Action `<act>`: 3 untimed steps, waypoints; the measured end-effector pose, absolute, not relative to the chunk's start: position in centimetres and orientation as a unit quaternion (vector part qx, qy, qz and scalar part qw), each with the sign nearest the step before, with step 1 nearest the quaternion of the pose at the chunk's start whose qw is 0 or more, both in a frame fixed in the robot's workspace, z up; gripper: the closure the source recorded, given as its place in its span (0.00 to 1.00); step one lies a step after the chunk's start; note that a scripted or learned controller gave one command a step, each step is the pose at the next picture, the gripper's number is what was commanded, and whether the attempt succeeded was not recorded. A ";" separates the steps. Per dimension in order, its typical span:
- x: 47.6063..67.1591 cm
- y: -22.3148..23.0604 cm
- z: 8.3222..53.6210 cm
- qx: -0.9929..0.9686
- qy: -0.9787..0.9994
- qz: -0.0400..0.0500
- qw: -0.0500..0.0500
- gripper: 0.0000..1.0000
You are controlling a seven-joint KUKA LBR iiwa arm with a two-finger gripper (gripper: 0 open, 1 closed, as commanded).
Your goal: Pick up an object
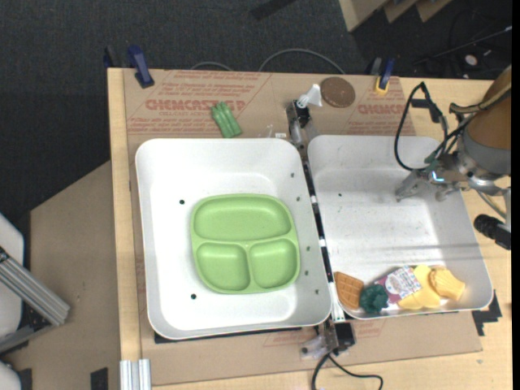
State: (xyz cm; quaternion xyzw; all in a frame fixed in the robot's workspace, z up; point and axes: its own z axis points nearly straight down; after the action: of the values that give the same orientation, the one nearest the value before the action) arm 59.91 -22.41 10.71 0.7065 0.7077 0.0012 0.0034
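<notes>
my hand (416,187) hangs over the upper right part of the right bin (382,226), my arm (496,132) coming in from the right edge, and my two fingers are spread apart with nothing between them. the things i could pick lie bunched along the near edge of that bin: a waffle-patterned orange piece (348,288) at the left, a dark green tufted piece (374,299) touching it, a pale pink-and-white wrapped piece (400,282) next, and yellow toy food (435,287) at the right end. all of them sit well apart from my hand. the left bin (162,177) holds a green divided plate (244,243) with three compartments, lying flat near its middle. on the tabletop (195,96) behind the bins lie a small green object (227,120) and a brown disc (337,93).
</notes>
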 end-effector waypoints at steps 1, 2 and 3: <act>59.4 -22.0 8.5 0.706 0.708 0.002 -0.003 0.00; 63.6 -22.4 13.8 0.706 0.708 0.002 0.005 0.00; 63.7 -22.0 8.3 0.706 0.708 0.001 -0.004 0.00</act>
State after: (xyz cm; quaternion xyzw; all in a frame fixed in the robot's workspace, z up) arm 63.71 -22.02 8.27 0.7059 0.7083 0.0014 -0.0038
